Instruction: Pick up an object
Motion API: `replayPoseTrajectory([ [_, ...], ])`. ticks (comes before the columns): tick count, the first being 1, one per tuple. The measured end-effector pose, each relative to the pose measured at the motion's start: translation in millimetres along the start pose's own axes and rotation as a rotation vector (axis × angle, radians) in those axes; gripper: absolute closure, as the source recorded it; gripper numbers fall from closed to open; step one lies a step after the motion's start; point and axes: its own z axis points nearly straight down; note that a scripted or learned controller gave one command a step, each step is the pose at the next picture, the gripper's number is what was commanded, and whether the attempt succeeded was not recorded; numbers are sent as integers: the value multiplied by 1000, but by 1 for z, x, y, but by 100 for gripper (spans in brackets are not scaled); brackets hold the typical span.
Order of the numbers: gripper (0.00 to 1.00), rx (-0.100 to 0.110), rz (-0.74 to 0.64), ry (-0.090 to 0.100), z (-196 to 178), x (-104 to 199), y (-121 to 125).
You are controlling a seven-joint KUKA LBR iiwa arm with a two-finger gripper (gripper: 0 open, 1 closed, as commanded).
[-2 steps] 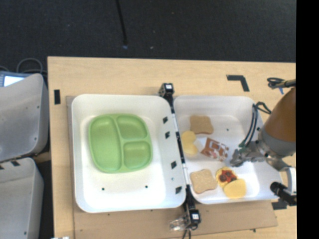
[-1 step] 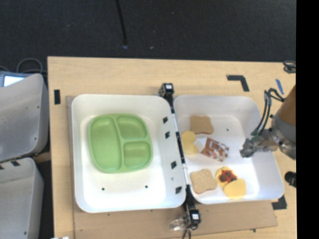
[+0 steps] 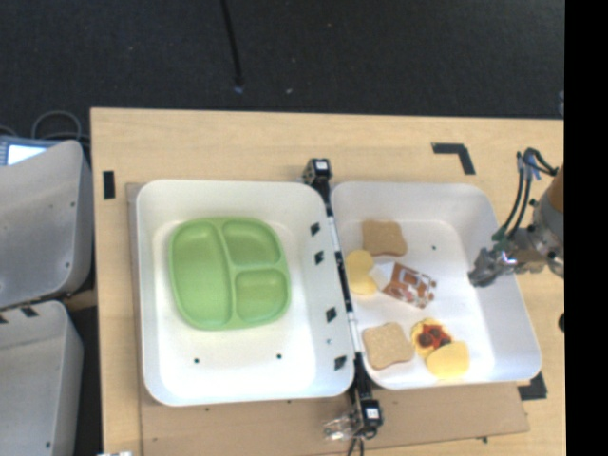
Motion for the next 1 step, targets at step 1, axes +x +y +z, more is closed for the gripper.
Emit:
replayPoseTrajectory([
  [1,100,-1,0,0,-42,-2,2],
])
